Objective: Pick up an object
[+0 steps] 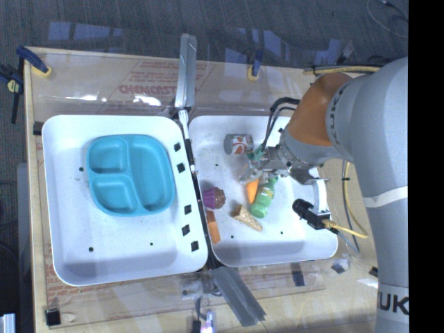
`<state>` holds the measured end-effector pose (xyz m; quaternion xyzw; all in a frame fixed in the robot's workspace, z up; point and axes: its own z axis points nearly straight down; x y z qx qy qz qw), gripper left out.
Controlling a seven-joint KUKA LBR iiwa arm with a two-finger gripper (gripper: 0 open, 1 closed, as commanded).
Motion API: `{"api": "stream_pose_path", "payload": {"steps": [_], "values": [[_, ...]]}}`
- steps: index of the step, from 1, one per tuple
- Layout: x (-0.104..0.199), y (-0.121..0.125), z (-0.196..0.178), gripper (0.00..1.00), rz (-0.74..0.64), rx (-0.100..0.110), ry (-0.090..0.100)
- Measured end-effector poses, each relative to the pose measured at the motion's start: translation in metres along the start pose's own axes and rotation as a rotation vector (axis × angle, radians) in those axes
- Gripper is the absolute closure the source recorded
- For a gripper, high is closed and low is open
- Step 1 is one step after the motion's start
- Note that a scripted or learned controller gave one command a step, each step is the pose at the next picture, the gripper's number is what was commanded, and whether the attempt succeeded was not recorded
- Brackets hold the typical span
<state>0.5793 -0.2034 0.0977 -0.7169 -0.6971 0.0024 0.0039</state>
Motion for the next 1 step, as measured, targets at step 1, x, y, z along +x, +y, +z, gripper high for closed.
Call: {"api": "stream_pose_path", "payload": {"steps": [1], "values": [[0.038,0.0154,-0.0909,1.0,0.171,-0.005,-0.001]]}}
